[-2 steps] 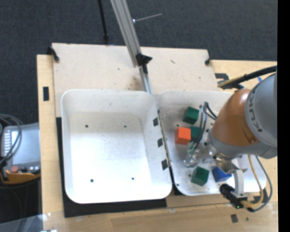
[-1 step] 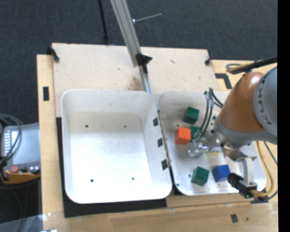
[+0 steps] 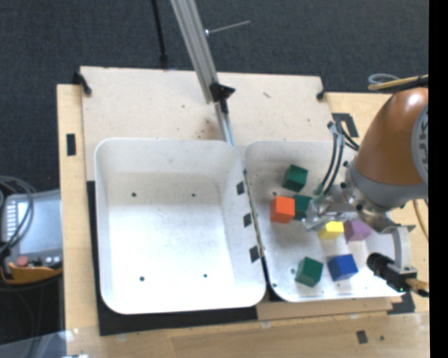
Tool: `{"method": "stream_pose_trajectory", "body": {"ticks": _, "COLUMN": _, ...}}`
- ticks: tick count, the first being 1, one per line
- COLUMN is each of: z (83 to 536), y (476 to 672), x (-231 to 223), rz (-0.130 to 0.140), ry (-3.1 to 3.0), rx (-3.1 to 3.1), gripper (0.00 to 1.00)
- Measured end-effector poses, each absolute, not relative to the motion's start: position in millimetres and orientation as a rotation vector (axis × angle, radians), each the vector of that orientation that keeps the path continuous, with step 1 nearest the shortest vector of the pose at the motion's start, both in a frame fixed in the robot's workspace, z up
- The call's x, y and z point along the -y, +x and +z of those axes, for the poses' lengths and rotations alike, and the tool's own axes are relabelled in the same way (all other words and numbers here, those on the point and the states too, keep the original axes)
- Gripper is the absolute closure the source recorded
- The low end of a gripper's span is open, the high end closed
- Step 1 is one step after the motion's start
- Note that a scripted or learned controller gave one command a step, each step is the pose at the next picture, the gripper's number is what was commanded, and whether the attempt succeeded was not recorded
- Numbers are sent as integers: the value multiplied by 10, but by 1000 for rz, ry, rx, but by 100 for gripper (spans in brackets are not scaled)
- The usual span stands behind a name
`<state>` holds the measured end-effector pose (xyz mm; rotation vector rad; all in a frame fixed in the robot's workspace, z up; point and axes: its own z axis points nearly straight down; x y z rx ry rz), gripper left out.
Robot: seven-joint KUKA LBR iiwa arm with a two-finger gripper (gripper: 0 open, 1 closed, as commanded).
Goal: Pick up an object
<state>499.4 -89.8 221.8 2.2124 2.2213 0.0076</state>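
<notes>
Hand point(image 3: 319, 216) low in right bin point(image 3: 278, 286), just right of orange cube point(image 3: 282, 209), beside yellow cube point(image 3: 331, 230). Grip state unclear, possibly touching a dark green block point(image 3: 302, 203).

blocks point(image 3: 311, 271) in right bin point(image 3: 284, 295), beside left bin point(image 3: 134, 151)
</notes>
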Motion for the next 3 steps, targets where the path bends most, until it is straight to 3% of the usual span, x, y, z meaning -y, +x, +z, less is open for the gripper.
{"method": "stream_pose_trajectory", "body": {"ticks": 3, "z": 2532, "y": 5415, "x": -698, "rz": 4, "ry": 2212, "rx": -2231, "gripper": 100}}
